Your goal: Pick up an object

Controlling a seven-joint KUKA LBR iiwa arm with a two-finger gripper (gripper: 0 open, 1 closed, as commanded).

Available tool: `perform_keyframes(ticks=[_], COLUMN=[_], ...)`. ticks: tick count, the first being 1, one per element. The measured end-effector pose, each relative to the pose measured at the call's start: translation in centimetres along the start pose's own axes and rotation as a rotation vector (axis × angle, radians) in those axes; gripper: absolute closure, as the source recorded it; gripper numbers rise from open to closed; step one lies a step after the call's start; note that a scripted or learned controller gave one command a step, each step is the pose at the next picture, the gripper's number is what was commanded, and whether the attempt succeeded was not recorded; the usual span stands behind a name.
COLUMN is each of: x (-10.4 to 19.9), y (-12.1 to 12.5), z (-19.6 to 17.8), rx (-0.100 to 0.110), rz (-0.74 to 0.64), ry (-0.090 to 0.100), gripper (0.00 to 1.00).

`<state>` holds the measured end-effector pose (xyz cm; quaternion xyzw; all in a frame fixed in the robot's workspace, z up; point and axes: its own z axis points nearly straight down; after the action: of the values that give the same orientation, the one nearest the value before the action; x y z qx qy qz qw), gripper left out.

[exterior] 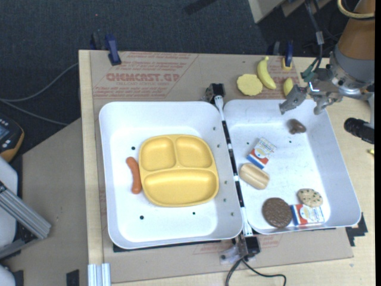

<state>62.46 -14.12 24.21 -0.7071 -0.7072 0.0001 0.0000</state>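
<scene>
My gripper (306, 103) hangs over the far edge of the right bin (339, 159), its two fingers spread open with nothing between them. Just below it in the bin lies a small brown lump (296, 126). Further down the same bin are a small red, white and blue carton (262, 151), a hot dog bun (254, 176), a round dark brown cookie (277, 212), a chocolate chip cookie (309, 196) and a second small carton (308, 215) at the near edge.
The left bin (113, 136) holds a yellow divided plate (177, 170) and a sausage (134, 174) beside it. On the bench behind the right bin lie a banana (267, 73), a yellow round piece (250, 84) and a small yellow item (288, 86).
</scene>
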Motion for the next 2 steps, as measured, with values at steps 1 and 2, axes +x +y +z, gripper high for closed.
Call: perform_keyframes(ticks=[1,2], x=[1.8,1.6], y=[-2.2,-1.8], z=[16.4,14.5], rx=[0.011,-0.003], rz=[0.0,0.001], ry=[0.003,0.0], gripper=[0.0,1.0])
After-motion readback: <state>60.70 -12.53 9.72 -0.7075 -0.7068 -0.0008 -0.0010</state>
